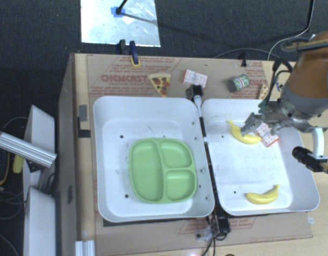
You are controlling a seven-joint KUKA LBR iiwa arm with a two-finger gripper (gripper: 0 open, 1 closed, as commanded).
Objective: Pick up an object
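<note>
A: From the overhead camera, which step is this?

B: The approach. The pincer (255, 122) hangs just above the upper banana (244, 135) in the right bin (302, 196); spread or pressed together, I cannot tell. Next: descend and pinch.

A: Any writing?

B: "CHEMCAST" on the desk (121, 79).

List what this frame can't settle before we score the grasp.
- Pincer state: too small and blurred in the camera view to read.
- Upper banana: its right end is covered by the pincer; contact unclear.
- Small card by it: print illegible, partly under the arm.
- Arm: cut off by the right edge.
</note>
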